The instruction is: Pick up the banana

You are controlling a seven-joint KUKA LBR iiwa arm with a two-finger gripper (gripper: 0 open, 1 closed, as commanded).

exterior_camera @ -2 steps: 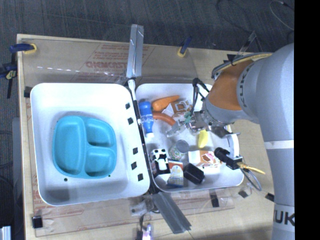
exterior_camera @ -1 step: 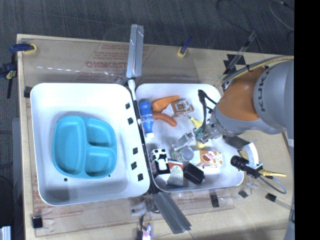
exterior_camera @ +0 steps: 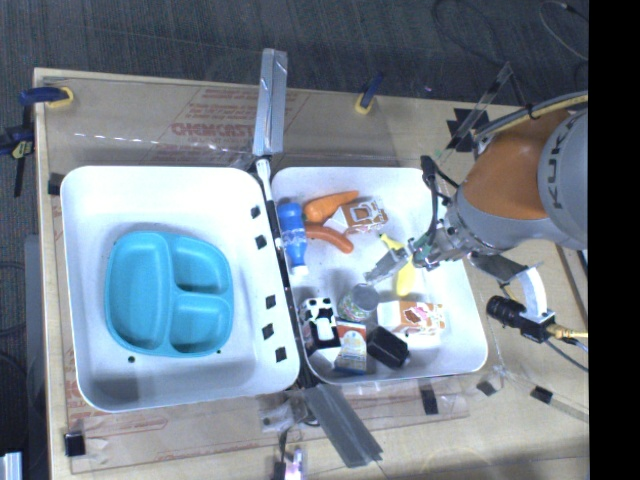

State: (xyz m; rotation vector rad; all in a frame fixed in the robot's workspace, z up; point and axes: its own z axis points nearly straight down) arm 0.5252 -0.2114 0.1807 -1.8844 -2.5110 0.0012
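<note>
Setting: dark carpet lies beyond a pale wooden worktop (exterior_camera: 130, 98) that carries two shallow white bins side by side.
Landmark: I place everything against the right bin (exterior_camera: 455, 353), whose left wall meets the left bin (exterior_camera: 90, 368).
Left bin: it holds a blue divided tray (exterior_camera: 168, 290), lying flat near its middle.
My arm: it comes in over the right bin's right wall, grey, with the orange band (exterior_camera: 505, 178) hanging above that wall's far corner.
My hand: the hand (exterior_camera: 400, 260) sits low inside the right bin, right of its middle, pointing toward the left wall. Whether its fingers are apart or together I cannot tell, because they blur into the clutter beneath.
Banana: the banana (exterior_camera: 405, 278) lies in the right bin's right half, a short yellow shape directly beneath my hand and partly hidden by it. I cannot tell whether my hand touches it.
Far side of right bin: two orange carrot-like pieces (exterior_camera: 328, 208) lie near the far wall, and a small brown packet (exterior_camera: 365, 214) sits just beside them.
Left wall of right bin: a blue bottle (exterior_camera: 291, 233) lies along it.
Near side of right bin: a black-and-white toy (exterior_camera: 320, 320), a black block (exterior_camera: 387, 347) and a white-and-orange carton (exterior_camera: 422, 318) crowd together by the near wall.
</note>
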